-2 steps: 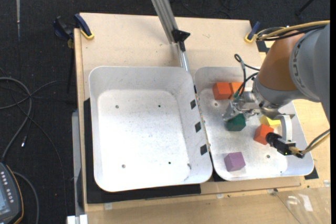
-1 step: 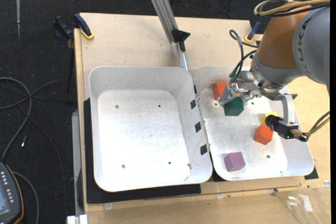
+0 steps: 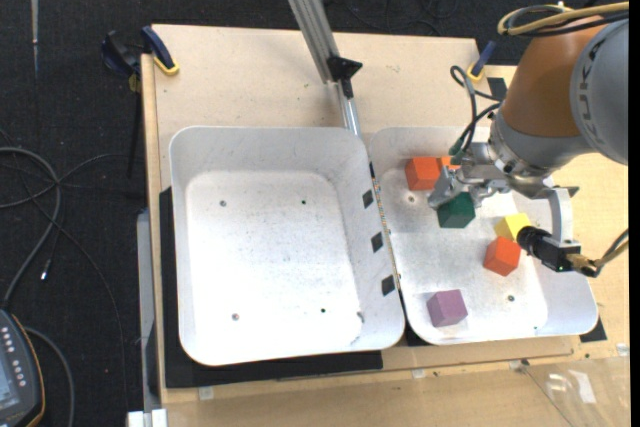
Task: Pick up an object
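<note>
The purple block [image 3: 447,307] lies well below our gripper [image 3: 452,202], whose fingers look clenched on the green block [image 3: 457,211]. We fear the shallow hold slipping against the adjacent orange block [image 3: 424,173].

Grey arm with orange band [image 3: 560,90] reaches into right shallow white bin [image 3: 560,320]; gripper [image 3: 452,200] at dark green block [image 3: 457,211]. Nearby: orange cube [image 3: 422,172], yellow block [image 3: 514,226], red-orange block [image 3: 502,257], purple cube [image 3: 447,307].

The grey arm reaches in from the right, orange band uppermost; its pincer [image 3: 452,198] points down-left.
</note>
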Controlling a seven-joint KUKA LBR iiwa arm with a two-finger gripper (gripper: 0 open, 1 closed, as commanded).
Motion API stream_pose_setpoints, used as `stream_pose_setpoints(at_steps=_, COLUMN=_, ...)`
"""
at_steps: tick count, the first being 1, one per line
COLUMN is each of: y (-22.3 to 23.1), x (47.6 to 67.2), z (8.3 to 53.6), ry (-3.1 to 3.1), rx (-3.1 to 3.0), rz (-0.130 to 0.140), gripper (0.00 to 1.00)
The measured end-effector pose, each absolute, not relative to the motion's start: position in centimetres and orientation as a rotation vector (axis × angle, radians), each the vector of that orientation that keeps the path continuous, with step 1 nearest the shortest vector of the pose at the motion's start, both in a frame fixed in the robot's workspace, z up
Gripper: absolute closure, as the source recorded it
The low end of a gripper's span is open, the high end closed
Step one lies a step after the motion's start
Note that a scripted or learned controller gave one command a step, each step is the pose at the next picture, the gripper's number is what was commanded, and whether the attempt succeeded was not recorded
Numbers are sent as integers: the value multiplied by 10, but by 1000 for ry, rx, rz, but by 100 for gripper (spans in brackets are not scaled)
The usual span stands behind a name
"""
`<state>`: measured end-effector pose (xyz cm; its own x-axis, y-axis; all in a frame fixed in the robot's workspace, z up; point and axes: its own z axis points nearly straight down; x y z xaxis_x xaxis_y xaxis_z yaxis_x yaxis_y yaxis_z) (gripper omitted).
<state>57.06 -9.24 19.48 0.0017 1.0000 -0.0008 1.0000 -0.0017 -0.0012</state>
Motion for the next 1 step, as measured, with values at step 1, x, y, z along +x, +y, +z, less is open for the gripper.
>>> stream_pose_setpoints(at_steps=1, y=-47, x=537, z=238, ry=-2229, rx=-2214, rz=-4, gripper=100)
